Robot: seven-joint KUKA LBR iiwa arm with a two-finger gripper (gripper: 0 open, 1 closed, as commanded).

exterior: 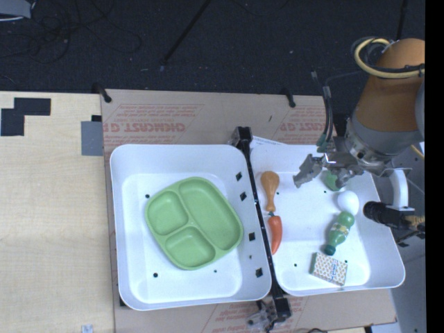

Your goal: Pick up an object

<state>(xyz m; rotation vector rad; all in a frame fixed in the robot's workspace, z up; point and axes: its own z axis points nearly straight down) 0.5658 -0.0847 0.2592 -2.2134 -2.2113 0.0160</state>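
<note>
Egg (347,202) sits in the right bin (388,272), just below my pincer (320,170) — fingers spread, nothing between them. I'd judge it smooth, fragile — grip gently across its middle.

Matt green plastic plate (193,222); glossy white bins (132,186)

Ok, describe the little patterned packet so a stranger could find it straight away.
Look in the right-hand white bin, at its near edge. The small flat square packet lies there, just below the green bottle. It is the one flat, pale, blue-patterned item among rounded ones.
</note>
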